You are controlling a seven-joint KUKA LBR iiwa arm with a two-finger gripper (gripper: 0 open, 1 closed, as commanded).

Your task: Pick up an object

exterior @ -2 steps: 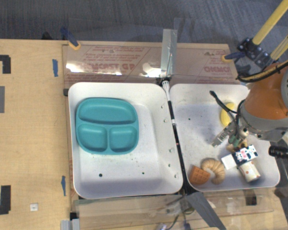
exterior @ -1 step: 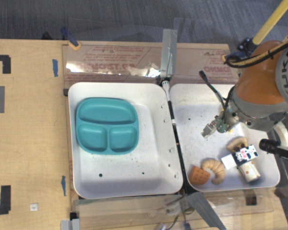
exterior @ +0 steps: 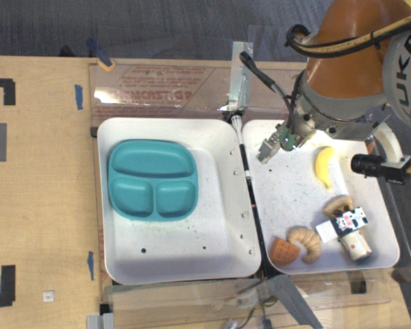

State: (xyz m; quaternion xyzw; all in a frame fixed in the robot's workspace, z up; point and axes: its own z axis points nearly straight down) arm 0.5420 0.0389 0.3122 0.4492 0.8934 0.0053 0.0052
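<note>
In the right bin [exterior: 288, 190] lie a yellow banana [exterior: 323, 167], a tan croissant [exterior: 308, 242], an orange waffle-like wedge [exterior: 285, 251], a brown roll [exterior: 338, 205] and a small white bottle with a black-and-white label [exterior: 347, 230]. My gripper [exterior: 272, 147] hangs over the bin's far left part, left of the banana and apart from it. Nothing shows between its fingers.
The left bin [exterior: 212, 238] holds a teal divided plate [exterior: 151, 178]. A metal post [exterior: 241, 81] stands behind the wall between the bins. The arm's orange band [exterior: 356, 33] looms over the right bin's far edge. A black cable [exterior: 267, 81] runs to the wrist.
</note>
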